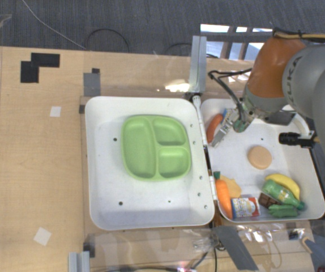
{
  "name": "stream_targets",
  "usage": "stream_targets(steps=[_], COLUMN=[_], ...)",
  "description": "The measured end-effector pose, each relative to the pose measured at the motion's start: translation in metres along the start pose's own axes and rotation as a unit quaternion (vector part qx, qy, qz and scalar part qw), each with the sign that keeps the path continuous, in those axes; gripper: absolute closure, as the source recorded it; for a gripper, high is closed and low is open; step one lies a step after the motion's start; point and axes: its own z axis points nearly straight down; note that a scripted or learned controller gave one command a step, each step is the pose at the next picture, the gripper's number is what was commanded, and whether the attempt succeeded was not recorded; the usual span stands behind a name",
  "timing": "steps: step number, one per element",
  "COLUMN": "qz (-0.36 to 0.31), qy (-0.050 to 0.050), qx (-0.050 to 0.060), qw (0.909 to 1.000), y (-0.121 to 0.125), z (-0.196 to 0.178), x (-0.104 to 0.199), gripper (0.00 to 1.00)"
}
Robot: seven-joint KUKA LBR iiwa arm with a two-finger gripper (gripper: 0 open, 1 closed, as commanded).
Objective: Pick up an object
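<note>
**Ana:** Gripper [226,127] first: where is it?

**Ben:** Low over the far left part of the right bin [304,169], at the end of the grey arm [315,78] that reaches in from the right. Its tip sits just beside a reddish-orange sausage-shaped item [213,126] lying against the bin's left wall.

**Ana:** Open or closed?

**Ben:** I cannot tell; that end of the tool is too small and blurred. Nothing can be seen gripped in it.

**Ana:** What lies around it?

**Ben:** A round tan disc, like a biscuit [260,157], rests on the bin floor to the right and nearer. Further toward the near edge there is a carrot [223,194] by the left wall, with a small can [244,207] touching it on the right. In the near right corner a yellow banana [284,184] lies over a dark green item [284,210] that I cannot name.

**Ana:** And the other bin?

**Ben:** The left bin [103,197] holds a green divided plate [155,147], roughly at its middle, well apart from the gripper. Both bins stand side by side on the wooden bench [32,169].
</note>
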Motion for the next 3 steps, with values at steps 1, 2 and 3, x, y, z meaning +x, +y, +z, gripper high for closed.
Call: stream_targets(steps=[1, 2, 3], qz=[-0.002, 0.105, 0.102], qy=[-0.017, -0.018, -0.018], qx=[-0.006, -0.006, -0.005], qw=[0.9998, 0.9943, 0.9946], y=[0.001, 0.018, 0.019], z=[-0.010, -0.096, -0.102], x=[-0.007, 0.019, 0.019], gripper=[1.00, 1.00, 1.00])
